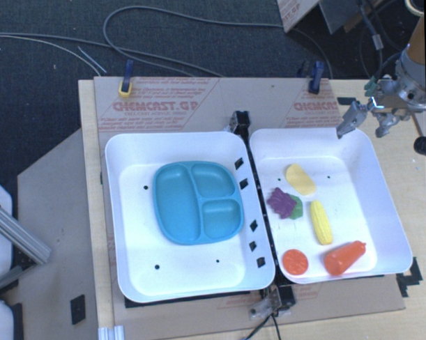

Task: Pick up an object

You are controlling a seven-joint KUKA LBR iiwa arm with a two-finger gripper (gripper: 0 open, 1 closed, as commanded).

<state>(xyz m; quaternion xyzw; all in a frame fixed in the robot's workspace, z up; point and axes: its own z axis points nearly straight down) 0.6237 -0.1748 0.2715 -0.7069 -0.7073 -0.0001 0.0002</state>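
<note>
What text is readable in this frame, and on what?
"CHEMCAST GP", red print, on the brown protective sheet behind the left bin.
The same red print repeats behind the right bin: blurred.
Smaller red lines beneath: too small to read.
Cardboard box, top edge: print unreadable.

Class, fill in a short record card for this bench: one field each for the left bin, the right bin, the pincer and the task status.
left bin: holds a blue divided tray
right bin: holds a yellow lemon-like piece, purple grapes, a yellow corn cob, an orange-red disc and an orange carrot
pincer: fingers spread, above the right bin's far right corner, nothing between them
task status: nothing picked up yet
</note>
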